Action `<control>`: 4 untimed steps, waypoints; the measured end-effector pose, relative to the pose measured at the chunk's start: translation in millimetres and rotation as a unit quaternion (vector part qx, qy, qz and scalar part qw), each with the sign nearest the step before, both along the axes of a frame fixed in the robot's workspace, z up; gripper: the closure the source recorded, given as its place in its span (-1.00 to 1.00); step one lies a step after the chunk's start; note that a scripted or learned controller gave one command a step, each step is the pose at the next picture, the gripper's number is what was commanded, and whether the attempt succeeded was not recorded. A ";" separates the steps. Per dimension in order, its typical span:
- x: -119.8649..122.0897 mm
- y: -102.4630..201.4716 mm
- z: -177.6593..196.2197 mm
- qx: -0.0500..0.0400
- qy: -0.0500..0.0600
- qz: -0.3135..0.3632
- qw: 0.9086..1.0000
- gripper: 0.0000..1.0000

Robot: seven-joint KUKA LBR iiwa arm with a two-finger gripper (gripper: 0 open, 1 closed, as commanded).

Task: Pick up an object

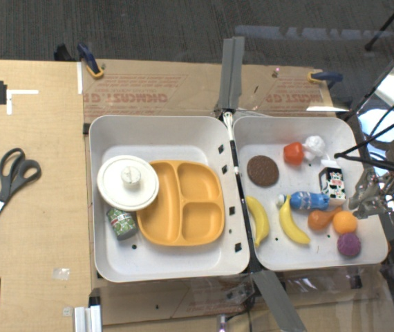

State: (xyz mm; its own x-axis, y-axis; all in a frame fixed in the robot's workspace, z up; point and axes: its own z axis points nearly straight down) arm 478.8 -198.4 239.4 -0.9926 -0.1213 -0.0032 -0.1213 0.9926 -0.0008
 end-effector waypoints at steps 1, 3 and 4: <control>47.7 13.4 -131.9 0.001 0.000 0.004 1.000 1.00; 39.4 89.1 33.6 0.000 0.000 -0.107 0.994 1.00; 45.4 89.7 -141.1 0.001 0.001 -0.139 0.990 1.00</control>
State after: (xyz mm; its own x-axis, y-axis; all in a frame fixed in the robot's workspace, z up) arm 524.3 -108.7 98.3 -0.9877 0.1566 -0.0012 0.1566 0.9877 0.0004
